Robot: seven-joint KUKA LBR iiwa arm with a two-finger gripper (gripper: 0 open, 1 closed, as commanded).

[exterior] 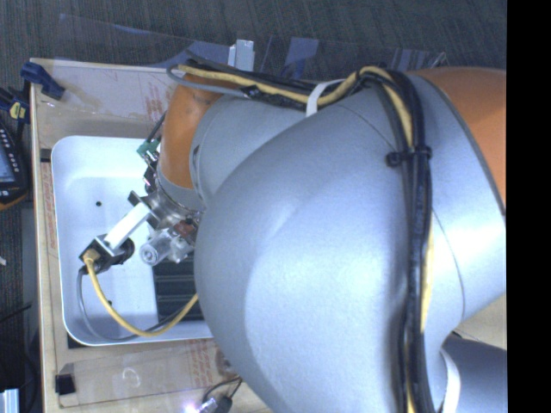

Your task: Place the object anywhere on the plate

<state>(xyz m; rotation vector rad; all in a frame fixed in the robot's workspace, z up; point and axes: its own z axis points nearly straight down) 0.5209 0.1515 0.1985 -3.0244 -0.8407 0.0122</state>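
Progress can't be judged: the arm [344, 248] is reached deep over the left bin [77, 188] on the tabletop [112, 101], the claw's state cannot be told, and the whereabouts of object and plate cannot be made out, so placement is assumed still pending.

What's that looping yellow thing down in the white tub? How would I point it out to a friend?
Start at the huge grey arm covering most of the picture, then look left to the shallow white bin. Along the bin's lower edge a thin yellow cable curves from a small black-and-white fitting back under the arm. It is the one bright yellow loop lying against the white floor.
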